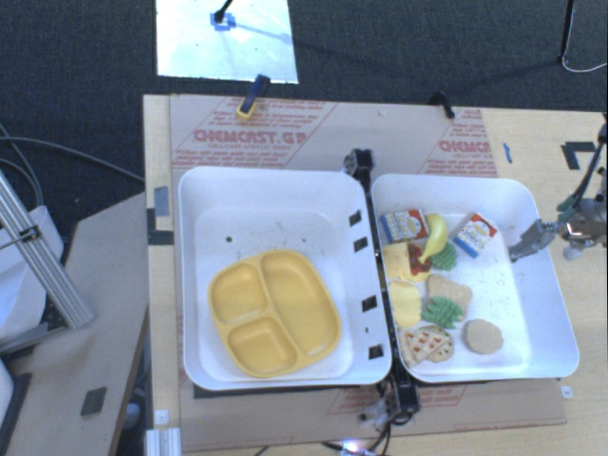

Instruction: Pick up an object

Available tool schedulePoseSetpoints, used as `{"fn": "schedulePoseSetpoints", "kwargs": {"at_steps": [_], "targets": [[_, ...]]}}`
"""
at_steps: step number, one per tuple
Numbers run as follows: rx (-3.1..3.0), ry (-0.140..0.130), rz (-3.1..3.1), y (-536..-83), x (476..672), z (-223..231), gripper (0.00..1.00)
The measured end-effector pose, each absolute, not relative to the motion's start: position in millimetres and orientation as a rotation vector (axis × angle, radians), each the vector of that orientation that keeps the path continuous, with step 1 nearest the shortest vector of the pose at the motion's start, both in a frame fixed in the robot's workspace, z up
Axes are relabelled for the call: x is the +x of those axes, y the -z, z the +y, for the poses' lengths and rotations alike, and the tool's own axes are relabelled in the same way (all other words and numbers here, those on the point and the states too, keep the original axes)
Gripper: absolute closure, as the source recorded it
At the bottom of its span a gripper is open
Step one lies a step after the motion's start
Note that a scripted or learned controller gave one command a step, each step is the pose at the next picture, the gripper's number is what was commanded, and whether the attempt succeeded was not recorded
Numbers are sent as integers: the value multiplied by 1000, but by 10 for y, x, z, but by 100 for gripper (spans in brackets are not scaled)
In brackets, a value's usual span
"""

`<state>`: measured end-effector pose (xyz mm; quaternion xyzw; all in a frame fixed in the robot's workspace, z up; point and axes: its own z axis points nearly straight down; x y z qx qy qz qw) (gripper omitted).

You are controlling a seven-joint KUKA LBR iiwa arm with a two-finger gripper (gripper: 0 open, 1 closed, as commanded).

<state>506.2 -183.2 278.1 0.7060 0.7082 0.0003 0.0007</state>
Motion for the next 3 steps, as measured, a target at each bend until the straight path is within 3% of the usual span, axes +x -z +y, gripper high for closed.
{"fn": "schedulePoseSetpoints", "kwargs": {"at_steps": [1, 2, 3], "targets": [[2226, 6, 2233, -1399, 4842, -1369, 0], [2208, -6, 2231, -1780, 5113, -871, 0], [2228, 7, 2223, -941, 4836, -1148, 0]]}}
